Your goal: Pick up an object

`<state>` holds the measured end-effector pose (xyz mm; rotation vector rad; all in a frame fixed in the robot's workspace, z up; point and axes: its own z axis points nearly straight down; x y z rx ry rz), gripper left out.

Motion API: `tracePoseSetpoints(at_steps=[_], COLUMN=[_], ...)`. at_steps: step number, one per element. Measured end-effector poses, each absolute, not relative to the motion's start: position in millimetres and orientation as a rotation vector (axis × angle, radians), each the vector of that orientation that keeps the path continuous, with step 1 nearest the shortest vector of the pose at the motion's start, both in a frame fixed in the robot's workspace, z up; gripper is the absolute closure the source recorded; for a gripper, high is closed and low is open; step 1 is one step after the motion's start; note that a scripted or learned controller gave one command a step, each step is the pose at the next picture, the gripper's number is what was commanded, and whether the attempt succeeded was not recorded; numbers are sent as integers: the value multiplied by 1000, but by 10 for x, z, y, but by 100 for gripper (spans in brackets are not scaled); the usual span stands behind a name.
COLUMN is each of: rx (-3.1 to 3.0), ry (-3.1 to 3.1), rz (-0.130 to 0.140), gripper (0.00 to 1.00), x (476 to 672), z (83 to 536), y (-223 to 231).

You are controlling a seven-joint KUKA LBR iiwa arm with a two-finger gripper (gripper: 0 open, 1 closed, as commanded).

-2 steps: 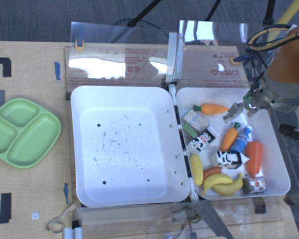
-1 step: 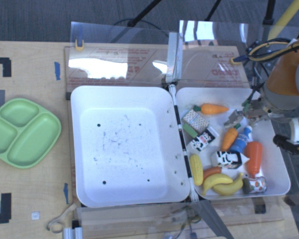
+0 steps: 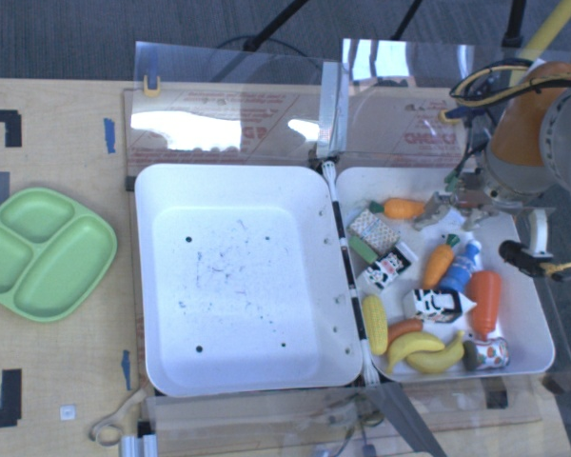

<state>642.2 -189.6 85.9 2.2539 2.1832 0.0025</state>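
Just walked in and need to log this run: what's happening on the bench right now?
The grey arm's gripper hangs over the back of the right bin, near an orange carrot-like toy. Nothing is seen between its fingers. The toys, including a banana and a blue bottle, lie piled in that bin. A green plate sits on the bench.

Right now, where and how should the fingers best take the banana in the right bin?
Probably the banana at mid-body, from straight above, fingers closing across its narrow width. It lies flat, curved, near the front wall of the right bin; the corn crowds its left end.
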Motion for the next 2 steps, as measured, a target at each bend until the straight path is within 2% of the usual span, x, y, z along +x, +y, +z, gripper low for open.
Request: tracePoseSetpoints(at_steps=[1, 2], rx=[2511, 2315], ry=[1923, 2126], rz=[-80, 0], gripper=[0, 0], x=[6524, 6158], z=[846, 1373], y=[-1601, -1675])
